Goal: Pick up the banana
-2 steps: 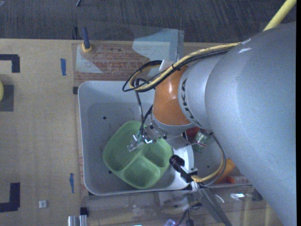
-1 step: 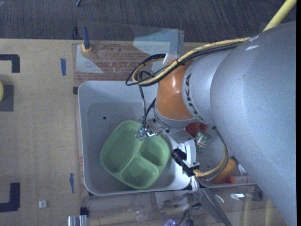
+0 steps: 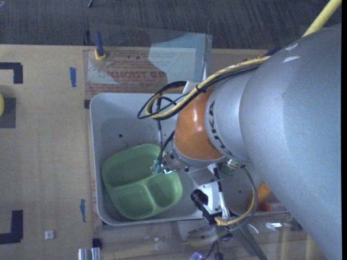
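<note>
Arm (image 3: 260, 129) over bin (image 3: 108, 118), green tray (image 3: 135, 183) (divided) inside

Banana (image 3: 263, 192): only orange-yellow sliver visible past arm, in bin, well apart from hand (image 3: 162, 166), toward view's right; pose unclear.

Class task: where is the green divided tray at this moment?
The green tray lies in the lower left part of the white bin, beside the arm's orange band.
</note>
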Controlling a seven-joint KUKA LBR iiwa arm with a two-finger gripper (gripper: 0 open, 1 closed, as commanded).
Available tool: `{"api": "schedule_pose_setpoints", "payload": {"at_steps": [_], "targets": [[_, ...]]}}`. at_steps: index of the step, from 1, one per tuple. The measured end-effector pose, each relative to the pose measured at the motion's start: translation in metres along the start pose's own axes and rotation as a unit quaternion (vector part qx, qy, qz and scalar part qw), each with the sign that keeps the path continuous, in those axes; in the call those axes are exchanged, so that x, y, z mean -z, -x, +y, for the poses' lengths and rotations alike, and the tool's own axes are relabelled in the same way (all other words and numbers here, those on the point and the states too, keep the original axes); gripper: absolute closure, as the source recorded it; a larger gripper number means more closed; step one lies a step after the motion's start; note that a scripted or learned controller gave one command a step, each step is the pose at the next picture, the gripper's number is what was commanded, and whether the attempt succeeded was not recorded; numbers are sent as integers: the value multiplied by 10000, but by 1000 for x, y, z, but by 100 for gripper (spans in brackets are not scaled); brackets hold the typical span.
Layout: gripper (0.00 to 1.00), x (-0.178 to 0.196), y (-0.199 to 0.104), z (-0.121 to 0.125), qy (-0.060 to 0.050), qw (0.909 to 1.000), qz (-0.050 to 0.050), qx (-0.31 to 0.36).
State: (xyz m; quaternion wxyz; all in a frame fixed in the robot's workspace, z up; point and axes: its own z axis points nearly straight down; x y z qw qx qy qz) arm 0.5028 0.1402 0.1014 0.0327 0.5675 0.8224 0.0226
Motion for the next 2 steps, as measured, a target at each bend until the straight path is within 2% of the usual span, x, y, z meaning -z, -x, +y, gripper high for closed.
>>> {"api": "schedule_pose_setpoints", "payload": {"at_steps": [1,2], "targets": [[100,-11,-8,38,-298,9983,-10,-491],[100,98,-61,60,-383,9955,102,-866]]}}
